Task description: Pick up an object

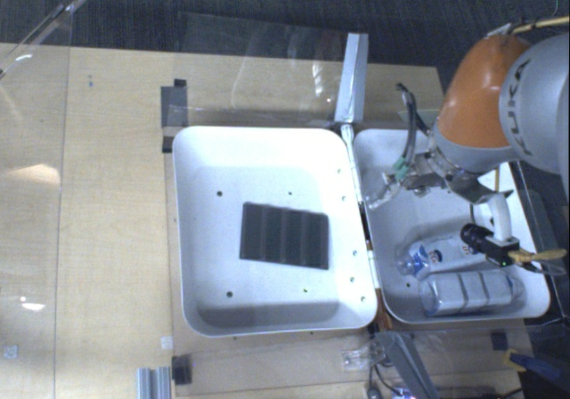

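The gripper (pixel 390 191) is hanging over the right bin (pixel 392 286), toward that bin's 10 o'clock corner and close to the wall it shares with the left bin (pixel 209 166). Whether the claw is released or clenched cannot be told from this view (the wrist and its cabling are covering the tip). The arm (pixel 485 99) is reaching in from 3 o'clock, its orange band sitting above the wrist.

Three candidate objects are lying in the bins:

1. A clear plastic item with blue markings (pixel 419 259) is lying on the right bin's floor at roughly 6 o'clock from the claw, near it but apart from it.
2. A grey ribbed pack (pixel 470 292) is lying at 5 o'clock from the claw, farther off, along the right bin's 6 o'clock wall. It is sitting just beside the clear item; contact between the two cannot be confirmed.
3. A dark ribbed pad (pixel 285 235) is lying flat near the centre of the left bin, at 8 o'clock from the claw, well apart and across the dividing wall.
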`<state>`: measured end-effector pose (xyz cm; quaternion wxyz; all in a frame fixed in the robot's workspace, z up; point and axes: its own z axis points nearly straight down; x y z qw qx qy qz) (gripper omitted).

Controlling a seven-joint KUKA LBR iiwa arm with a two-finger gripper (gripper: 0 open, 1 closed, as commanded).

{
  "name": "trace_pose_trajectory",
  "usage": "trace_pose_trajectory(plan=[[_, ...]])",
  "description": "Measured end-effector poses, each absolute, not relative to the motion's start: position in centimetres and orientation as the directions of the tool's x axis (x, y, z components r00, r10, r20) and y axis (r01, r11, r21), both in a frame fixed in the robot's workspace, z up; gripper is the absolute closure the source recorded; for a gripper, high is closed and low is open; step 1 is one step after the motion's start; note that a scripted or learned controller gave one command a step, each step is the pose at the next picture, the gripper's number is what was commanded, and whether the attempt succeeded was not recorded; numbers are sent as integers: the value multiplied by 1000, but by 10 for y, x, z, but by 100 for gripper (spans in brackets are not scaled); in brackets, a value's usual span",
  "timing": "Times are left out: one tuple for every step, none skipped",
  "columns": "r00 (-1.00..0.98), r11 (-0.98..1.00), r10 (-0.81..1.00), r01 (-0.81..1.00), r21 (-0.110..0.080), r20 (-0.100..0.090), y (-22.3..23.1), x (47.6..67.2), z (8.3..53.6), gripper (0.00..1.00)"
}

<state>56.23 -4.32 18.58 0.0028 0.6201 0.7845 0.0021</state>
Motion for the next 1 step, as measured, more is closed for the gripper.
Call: trace_pose_trajectory(plan=[[-238, 239, 971, 971, 12, -4, -42, 564, 197, 100]])
